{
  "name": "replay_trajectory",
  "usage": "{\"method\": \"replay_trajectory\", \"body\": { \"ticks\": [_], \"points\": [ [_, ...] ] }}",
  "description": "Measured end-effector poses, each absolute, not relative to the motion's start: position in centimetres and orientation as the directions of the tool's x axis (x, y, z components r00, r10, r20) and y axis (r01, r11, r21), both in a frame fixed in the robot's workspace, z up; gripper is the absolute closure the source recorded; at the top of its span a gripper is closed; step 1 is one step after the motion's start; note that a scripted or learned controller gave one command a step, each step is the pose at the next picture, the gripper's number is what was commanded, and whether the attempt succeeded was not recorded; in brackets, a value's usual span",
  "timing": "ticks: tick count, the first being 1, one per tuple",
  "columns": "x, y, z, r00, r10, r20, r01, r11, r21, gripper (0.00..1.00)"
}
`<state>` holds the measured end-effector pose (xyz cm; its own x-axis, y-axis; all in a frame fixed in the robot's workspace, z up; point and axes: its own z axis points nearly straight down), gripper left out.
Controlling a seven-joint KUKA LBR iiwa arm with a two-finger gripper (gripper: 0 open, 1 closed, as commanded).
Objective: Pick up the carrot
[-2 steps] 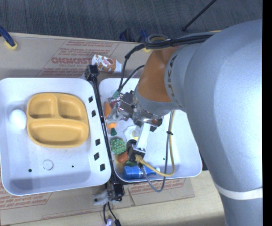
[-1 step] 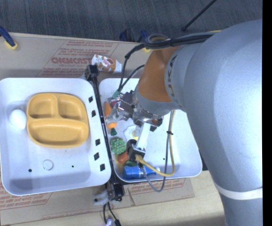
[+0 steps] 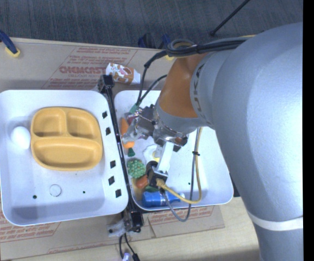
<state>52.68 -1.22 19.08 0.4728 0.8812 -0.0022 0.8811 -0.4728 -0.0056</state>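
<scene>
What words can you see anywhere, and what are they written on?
"CHEMCAST" or close to it, in large blurred red letters on the cardboard sheet behind the left bin.
Smaller red lines around it and along the cardboard's front edge: too blurred to read.
Small packet: print too small to read.

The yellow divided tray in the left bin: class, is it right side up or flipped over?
Right side up. The yellow divided tray shows its three hollow compartments and raised dividers facing the camera, lying flat in the left bin.
</scene>
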Motion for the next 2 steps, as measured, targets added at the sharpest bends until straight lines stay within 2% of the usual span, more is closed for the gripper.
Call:
{"method": "replay_trajectory", "body": {
  "ticks": [2],
  "points": [
    [52.68,-1.22,19.08,0.473,0.881,-0.002,0.881,-0.473,-0.006,0.00]
  ]
}}
